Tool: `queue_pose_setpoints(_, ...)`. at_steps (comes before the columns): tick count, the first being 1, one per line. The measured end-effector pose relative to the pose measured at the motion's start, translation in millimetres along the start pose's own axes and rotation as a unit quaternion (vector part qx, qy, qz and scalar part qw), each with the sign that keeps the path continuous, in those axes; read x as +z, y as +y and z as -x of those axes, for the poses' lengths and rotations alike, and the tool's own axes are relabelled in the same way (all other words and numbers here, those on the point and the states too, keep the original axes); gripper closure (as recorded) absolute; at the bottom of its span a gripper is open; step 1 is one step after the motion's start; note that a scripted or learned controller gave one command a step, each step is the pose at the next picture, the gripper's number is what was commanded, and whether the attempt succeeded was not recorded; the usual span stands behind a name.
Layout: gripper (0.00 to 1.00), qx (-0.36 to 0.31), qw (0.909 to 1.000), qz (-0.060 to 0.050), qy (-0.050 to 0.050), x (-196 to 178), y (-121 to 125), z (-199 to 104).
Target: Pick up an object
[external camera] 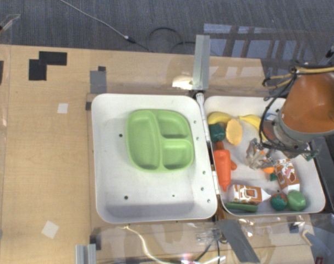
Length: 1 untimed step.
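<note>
The grey arm with its orange band [315, 103] reaches into the right shallow white bin [321, 194] from three o'clock. Its two-finger metal gripper [258, 154] hangs low near the bin's middle; whether it is spread or pinching cannot be told. Toys surround it: a yellow banana [219, 117] and a yellow oval piece [234, 131] at eleven o'clock, an orange carrot [224, 166] at nine, a small printed carton [248, 193] at seven. The left white bin [109, 202] carries a green divided plastic plate [158, 140].

Grey arm [312, 100] reaching from right, wrist lowered, orange-banded.
</note>
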State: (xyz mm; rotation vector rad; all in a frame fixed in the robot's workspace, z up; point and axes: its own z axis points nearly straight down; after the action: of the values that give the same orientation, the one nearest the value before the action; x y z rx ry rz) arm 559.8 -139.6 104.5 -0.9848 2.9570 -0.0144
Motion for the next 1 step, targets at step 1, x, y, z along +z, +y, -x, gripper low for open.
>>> queue_pose_setpoints(1,1.0,-0.226,0.974,0.005,0.004,-94.2,-62.7,7.0)
